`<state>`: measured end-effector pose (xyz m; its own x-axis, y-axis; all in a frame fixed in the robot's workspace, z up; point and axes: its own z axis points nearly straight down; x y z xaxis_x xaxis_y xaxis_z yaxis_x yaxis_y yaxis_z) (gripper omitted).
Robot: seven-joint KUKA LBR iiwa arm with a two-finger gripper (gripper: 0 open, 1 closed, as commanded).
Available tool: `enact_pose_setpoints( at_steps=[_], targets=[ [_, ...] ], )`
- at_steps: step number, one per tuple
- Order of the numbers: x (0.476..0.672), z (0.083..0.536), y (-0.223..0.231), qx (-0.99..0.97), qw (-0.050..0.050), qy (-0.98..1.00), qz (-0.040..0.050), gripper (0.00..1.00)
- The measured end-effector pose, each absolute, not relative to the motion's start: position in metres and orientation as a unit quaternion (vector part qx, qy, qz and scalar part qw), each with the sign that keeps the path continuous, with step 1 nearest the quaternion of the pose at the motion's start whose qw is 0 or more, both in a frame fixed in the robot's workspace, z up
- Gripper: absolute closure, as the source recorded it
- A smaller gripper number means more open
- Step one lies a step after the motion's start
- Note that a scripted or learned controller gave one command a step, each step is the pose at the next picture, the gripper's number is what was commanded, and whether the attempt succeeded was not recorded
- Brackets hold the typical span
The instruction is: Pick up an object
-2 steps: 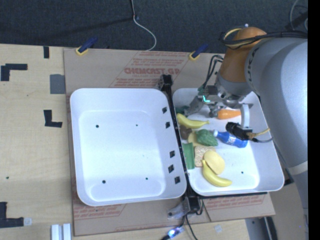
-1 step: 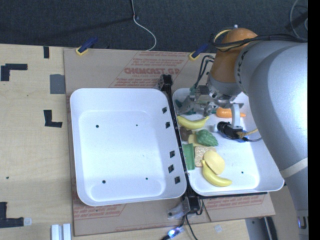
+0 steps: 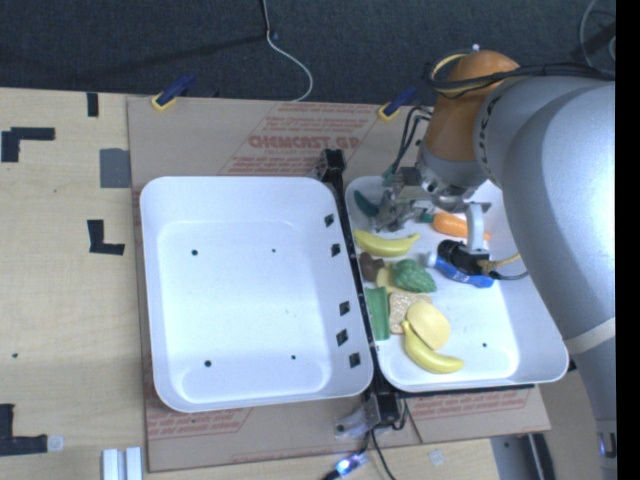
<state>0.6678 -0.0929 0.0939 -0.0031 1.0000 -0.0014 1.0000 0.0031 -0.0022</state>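
Note:
My gripper (image 3: 399, 210) hangs over the far left part of the right bin (image 3: 500, 363), just above a yellow banana (image 3: 386, 241). A dark teal piece (image 3: 367, 204) lies right beside the gripper on its left. An orange piece (image 3: 451, 223) sits to its right. Nearer the front lie a green leafy item (image 3: 415, 278), a green stick (image 3: 377, 313), a pale yellow fruit (image 3: 428, 320) and a second banana (image 3: 432, 355). Nothing is visibly held.
The left bin (image 3: 245, 288) adjoins the right one along a black-clipped divider (image 3: 345, 268). A blue item (image 3: 472, 276) lies at the right bin's right side, and a small brown piece (image 3: 370, 266) near the divider. The grey arm (image 3: 560, 198) covers the right.

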Motion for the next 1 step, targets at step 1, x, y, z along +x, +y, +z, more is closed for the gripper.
enact_pose_setpoints(
  at_steps=[1],
  targets=[
    [0.6672,0.0831,-0.0966,-0.707,0.001,-0.708,0.0019,1.00]
  ],
)
